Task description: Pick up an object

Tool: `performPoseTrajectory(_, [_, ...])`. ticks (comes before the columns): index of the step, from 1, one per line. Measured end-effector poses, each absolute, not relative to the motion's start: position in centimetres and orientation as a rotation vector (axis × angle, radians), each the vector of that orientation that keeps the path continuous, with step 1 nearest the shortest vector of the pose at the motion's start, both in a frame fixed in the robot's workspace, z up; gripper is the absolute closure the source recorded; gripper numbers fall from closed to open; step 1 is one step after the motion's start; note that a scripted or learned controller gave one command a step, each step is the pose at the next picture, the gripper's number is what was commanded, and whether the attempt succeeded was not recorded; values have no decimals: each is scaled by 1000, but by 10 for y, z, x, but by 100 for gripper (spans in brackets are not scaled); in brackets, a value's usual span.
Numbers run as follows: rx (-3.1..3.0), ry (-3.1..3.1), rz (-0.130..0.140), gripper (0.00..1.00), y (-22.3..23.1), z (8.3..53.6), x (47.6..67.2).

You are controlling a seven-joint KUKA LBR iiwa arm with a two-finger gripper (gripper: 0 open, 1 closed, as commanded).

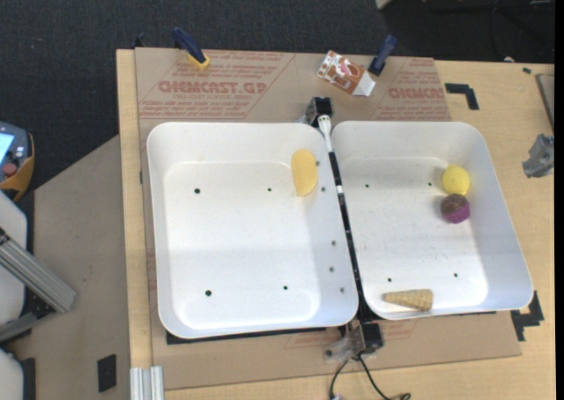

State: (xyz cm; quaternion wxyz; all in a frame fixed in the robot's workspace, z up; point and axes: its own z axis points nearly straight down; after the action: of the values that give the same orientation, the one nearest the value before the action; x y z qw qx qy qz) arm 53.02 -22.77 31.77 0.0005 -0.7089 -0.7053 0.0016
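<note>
- Well, nothing is in hand yet: by my read we are at the very start of the pick, with every object lying loose in the bins.
- At the right edge of the camera view sits a small grey piece of what may be the gripper, off to the right of the right bin; too little of it shows to say how its pincer stands or whether it has anything.
- Candidates in the right bin: a yellow ball near the far right corner, a purple ball touching it on the near side, and a tan cone-shaped piece by the near wall.
- Left of the right bin, the left bin holds a yellow oblong piece close to the shared divider.
- Next move, I'd judge: choose one target and come down over it; the two balls touch, so a clean grasp there calls for care, while the cone lies apart.
</note>
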Motion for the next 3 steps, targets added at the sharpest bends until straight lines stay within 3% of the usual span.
performPoseTrajectory(1, [-2236,-2237,-14,100,-216,547,478])
performPoseTrajectory(2, [-2218,-2214,6,100,-224,446,479])
performPoseTrajectory(3, [-2203,-2221,7,100,-137,329,479])
